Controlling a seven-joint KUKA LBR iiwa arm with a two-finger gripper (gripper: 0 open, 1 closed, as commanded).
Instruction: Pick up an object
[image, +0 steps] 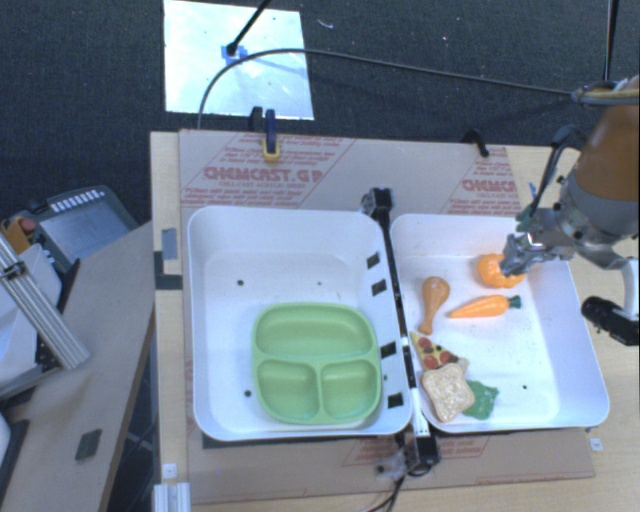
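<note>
Nearest me, toast (447, 391) lies over a green leaf (483, 399) beside a pizza slice (434, 352) in the right bin (560, 400). Further back, my gripper (520, 256) sits against an orange fruit (492, 270); its state I cannot tell. Being round, the fruit could roll away toward the carrot (483, 307) if I'm off-centre.

Both bins (300, 225) look smooth white plastic w/ slight sheen. Green tray (316, 362): matt plastic. Toy foods, e.g. carrot (482, 307), prob. glossy plastic, view's too coarse to be sure. Board (330, 165) under bins: printed cardboard. Floor (80, 90): dark rough carpet.
</note>
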